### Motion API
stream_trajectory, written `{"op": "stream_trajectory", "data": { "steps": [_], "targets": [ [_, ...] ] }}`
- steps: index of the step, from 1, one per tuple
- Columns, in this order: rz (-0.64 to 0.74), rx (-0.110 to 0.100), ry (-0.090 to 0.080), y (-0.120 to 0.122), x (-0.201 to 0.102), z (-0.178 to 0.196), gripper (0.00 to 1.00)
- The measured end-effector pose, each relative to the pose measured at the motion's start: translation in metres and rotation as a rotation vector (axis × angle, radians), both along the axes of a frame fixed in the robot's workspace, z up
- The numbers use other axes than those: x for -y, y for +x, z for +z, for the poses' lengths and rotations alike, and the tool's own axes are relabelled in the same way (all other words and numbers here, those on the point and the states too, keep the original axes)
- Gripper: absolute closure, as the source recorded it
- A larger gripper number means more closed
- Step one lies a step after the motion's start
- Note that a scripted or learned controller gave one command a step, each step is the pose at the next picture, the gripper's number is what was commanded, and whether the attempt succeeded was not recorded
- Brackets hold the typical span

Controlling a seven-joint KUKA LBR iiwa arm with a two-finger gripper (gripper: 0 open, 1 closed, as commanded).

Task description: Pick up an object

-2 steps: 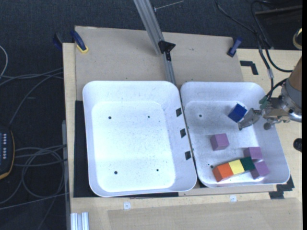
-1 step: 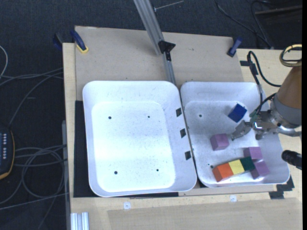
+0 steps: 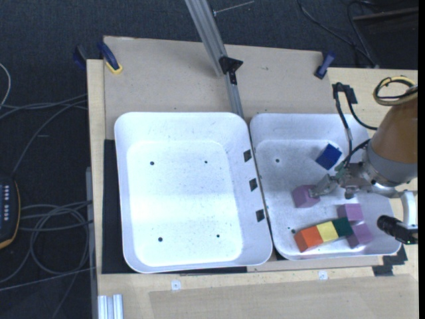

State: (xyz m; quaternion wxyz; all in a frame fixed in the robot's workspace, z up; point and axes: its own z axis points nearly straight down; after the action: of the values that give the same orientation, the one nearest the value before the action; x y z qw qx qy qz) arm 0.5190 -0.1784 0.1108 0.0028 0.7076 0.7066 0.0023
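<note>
Jaws of the gripper [image 3: 330,187] sit low in the right bin [image 3: 279,138], right of frame centre, just beside or touching the small purple block [image 3: 303,196], but whether they are spread or closed, or have any hold on it, I cannot tell. To do the grasp well, I judge they should straddle that block squarely before closing and lift straight up, clear of the blue cube [image 3: 328,155] above and the multicoloured bar [image 3: 324,234] and purple pieces [image 3: 355,221] below. Beyond the block, the fingertips blur against the white floor, and the arm [image 3: 397,145] is cut off at the right edge.
</note>
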Motion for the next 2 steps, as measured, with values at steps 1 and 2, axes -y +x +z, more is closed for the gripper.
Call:
{"op": "stream_trajectory", "data": {
  "steps": [1,2],
  "targets": [
    [0.001,0.005,-0.003,0.001,0.001,0.012,1.0],
    [0.003,-0.001,-0.001,-0.001,0.001,0.056,1.0]
  ]
}}
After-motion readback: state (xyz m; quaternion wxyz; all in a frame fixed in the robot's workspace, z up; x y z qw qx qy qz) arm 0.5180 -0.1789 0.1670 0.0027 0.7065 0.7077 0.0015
